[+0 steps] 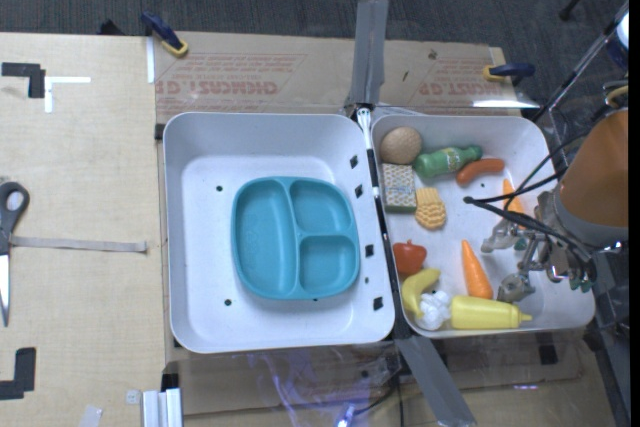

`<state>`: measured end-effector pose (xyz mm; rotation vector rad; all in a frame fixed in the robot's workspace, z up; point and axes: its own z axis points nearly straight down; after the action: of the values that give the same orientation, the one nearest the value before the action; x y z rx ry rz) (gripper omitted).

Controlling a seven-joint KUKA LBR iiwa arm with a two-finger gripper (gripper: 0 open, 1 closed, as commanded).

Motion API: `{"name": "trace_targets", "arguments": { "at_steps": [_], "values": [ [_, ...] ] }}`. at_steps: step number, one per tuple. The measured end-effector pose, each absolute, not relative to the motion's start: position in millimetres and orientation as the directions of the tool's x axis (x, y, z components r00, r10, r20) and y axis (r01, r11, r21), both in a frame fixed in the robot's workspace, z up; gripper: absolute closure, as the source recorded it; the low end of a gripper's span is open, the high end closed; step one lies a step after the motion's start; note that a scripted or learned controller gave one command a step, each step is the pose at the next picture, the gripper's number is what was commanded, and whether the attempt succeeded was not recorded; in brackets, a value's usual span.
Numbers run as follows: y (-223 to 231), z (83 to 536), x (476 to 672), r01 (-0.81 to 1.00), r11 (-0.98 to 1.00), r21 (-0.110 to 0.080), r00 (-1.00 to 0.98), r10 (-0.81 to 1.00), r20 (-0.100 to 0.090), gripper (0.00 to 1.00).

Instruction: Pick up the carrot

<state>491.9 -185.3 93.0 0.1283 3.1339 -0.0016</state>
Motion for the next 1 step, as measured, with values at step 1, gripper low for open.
{"name": "trace_targets", "arguments": {
  "at_steps": [1],
  "values": [
    [-134.6, 92.6, 479.7, 0.509, 0.861, 0.001, -0.861, 0.509, -0.004, 0.0]
  ]
}}
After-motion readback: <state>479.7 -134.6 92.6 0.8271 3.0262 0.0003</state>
